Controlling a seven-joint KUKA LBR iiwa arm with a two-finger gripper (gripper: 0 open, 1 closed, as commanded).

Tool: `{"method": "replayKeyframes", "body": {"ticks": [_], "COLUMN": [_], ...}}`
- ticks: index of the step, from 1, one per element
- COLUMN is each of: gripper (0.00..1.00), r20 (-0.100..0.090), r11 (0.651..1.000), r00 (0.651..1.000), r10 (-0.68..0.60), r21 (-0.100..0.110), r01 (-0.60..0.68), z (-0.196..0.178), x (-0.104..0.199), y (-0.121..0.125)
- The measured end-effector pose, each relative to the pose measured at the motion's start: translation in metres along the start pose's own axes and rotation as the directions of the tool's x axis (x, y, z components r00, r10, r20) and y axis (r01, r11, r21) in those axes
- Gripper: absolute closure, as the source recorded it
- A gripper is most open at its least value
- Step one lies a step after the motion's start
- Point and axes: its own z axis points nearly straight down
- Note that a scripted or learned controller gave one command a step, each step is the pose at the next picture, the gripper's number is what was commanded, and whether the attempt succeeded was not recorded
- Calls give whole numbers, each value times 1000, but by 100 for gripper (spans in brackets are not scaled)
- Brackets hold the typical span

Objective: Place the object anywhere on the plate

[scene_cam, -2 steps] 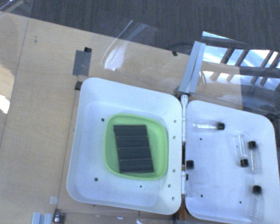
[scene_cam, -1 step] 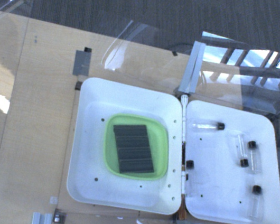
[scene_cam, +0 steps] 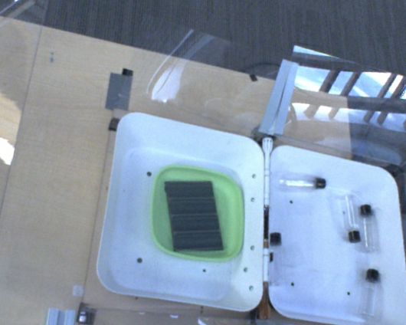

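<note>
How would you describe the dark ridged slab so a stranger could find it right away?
Look at the left white bin of the two side by side. In its middle sits a green plate, and the dark ridged slab lies flat on it, slightly tilted. It is broad, grey and rectangular, unlike the small black-capped clear vials in the right bin.

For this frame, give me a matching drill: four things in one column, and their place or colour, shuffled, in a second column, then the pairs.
Things:
1. green plate
2. dark ridged block
3. clear vials with black caps
4. metal post

Places or colours:
A. lying scattered in the right bin
B. sitting in the left bin
C. standing behind the bins where they meet
D. resting on the plate

Pairs: 1-B, 2-D, 3-A, 4-C
</note>
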Motion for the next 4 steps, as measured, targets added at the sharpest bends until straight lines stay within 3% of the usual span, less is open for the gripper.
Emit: {"method": "replayKeyframes", "body": {"ticks": [2,3,4], "gripper": [0,0,0], "r20": [0,-1,1], "r11": [977,956,915], "r00": [977,956,915], "r10": [214,293,405], "r21": [-1,7,-1], "r01": [-214,-293,-405], "z": [0,31,1], "x": [4,4,4], "y": [-1,-1,-1]}}
